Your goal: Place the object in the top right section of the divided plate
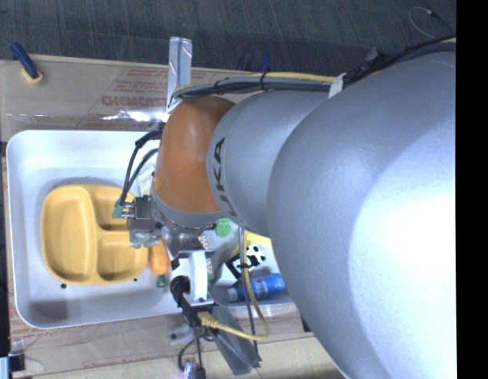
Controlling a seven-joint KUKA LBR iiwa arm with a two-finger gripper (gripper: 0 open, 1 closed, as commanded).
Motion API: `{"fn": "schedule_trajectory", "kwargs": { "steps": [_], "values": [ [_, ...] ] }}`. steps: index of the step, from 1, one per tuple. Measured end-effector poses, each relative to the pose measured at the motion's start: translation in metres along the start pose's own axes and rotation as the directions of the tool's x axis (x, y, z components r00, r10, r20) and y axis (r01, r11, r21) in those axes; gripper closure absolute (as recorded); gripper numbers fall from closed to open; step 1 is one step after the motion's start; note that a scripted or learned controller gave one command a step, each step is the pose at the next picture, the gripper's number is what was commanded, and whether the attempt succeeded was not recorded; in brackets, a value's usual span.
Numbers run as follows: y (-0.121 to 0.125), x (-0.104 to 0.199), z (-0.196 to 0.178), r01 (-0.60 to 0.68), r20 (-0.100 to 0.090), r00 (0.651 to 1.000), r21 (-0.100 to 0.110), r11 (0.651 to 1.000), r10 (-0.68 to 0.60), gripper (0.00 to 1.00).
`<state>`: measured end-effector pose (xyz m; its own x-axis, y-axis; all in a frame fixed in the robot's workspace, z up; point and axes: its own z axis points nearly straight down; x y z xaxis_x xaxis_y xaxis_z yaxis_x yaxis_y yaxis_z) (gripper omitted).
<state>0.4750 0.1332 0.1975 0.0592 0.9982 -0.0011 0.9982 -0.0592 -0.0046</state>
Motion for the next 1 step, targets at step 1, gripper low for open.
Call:
{"fn": "schedule_trajectory", "kwargs": {
  "steps": [1],
  "values": [
    [0.0002,-0.0004,0.0,-0.001,0.0,1.0,0.0,1.0,0.001,0.0]
  ]
}}
